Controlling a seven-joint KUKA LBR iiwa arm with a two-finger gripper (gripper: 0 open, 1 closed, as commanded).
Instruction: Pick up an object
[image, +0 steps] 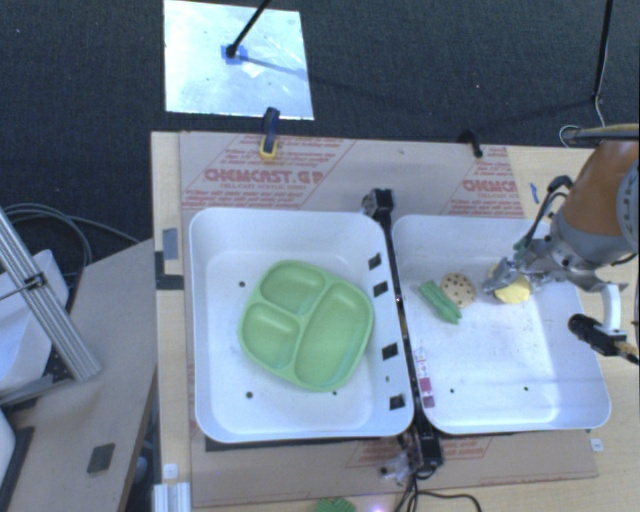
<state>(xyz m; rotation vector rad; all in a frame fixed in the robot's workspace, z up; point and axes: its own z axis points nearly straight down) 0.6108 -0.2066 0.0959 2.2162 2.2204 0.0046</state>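
In the right bin (520, 400) lie three small things: a green stick-shaped piece (439, 300), a round speckled cookie (459, 289) touching its right side, and a yellow piece (515, 293) further right. My gripper (503, 279) reaches in from the right and sits low over the bin, its tip right at the yellow piece's upper left edge. The gripper body covers part of that piece. Whether the yellow piece is gripped or merely lies under the tip is hidden from this angle.
The left bin (215, 250) holds a pale green divided plate (305, 325). A black divider with clips (392, 300) runs between the bins. The arm's grey wrist and orange band (600, 190) hang over the right bin's far right corner.
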